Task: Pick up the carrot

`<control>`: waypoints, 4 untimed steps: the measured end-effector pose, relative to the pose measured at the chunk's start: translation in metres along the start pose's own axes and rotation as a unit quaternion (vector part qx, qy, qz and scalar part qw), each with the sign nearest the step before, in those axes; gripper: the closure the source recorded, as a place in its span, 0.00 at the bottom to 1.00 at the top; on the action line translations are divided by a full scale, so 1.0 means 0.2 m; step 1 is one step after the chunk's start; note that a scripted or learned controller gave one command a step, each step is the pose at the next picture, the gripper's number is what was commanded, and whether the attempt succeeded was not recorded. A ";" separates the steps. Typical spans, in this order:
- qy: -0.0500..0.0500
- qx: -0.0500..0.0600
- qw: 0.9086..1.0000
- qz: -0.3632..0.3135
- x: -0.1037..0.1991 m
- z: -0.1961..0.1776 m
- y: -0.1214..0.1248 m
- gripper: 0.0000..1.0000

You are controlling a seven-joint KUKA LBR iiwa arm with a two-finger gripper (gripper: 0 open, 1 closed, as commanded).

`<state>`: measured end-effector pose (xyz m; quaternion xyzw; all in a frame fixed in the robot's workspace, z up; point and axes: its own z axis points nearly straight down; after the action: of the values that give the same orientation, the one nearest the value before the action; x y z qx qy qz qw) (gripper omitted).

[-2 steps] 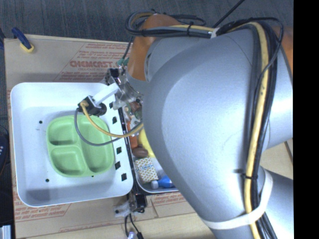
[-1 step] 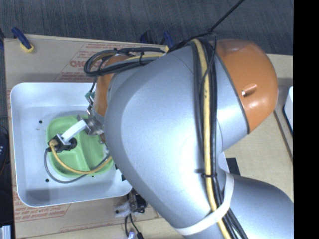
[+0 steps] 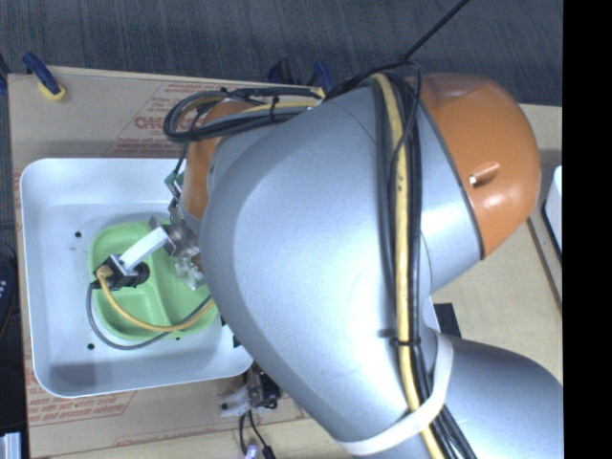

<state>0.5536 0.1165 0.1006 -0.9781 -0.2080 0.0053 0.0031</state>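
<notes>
Metal from the big grey arm [image 3: 325, 285] covers most of the bench. Its orange band [image 3: 478, 180] sits at the top right. The arm reaches across to the white bin [image 3: 48, 208] on the left side of the view.

A green bowl [image 3: 115, 242] sits in that bin. The gripper [image 3: 182, 247] hangs at the bowl's right edge, tucked under the arm. I cannot tell how wide it is, or if it has hold of anything, because the arm hides too much of it.

A white bar with a black end [image 3: 143, 249] slants from the gripper down to the left, over the bowl. I cannot tell what it is. A yellow cable [image 3: 143, 325] curls along the bowl's lower edge.

I cannot tell where the carrot is. It may be under the arm, in the covered part of the bin or bowl. So I cannot say which way it lies from the gripper, or which way its long side points. I think the gripper is low over the bowl to try a grab there, but that is only a guess.
</notes>
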 end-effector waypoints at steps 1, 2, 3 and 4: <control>0.003 -0.003 0.998 -0.067 0.20 -0.77 0.27 1.00; 0.003 -0.002 0.999 -0.052 0.02 -0.98 0.38 1.00; 0.003 -0.002 1.000 -0.009 0.06 -0.88 -0.05 1.00; 0.001 -0.003 0.999 -0.052 -0.04 -0.59 -0.38 1.00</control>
<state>0.5174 0.1828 0.2195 -0.9659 -0.2588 0.0033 0.0007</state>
